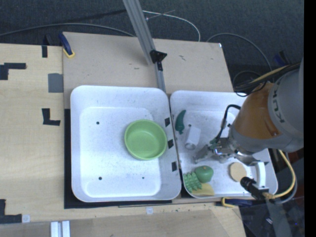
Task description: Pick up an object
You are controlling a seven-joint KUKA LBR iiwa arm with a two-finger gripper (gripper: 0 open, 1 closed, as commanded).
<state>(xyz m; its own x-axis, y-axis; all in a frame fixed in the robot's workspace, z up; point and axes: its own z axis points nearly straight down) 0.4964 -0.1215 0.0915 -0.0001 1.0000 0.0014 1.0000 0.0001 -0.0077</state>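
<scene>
My gripper (200, 155) is low in the right bin (222, 98), reaching in from the right under the orange wrist band. Just up and left of its tip lies a small grey-white block (191, 136). A dark green pepper-shaped piece (180, 121) rests by the bin's left wall. Below the gripper sit a round green fruit (204, 173), a ridged green toy (192, 182) and a yellow piece (207, 189). A tan round disc (238, 171) lies right of them, under the arm. I see nothing held by the gripper.
The left bin (94, 132) holds a light green bowl (145, 139) near its right side. A white object (259, 175) lies at the right bin's lower right corner. A grey pole (140, 23) slants down to the bins' shared wall. Cables trail at the right.
</scene>
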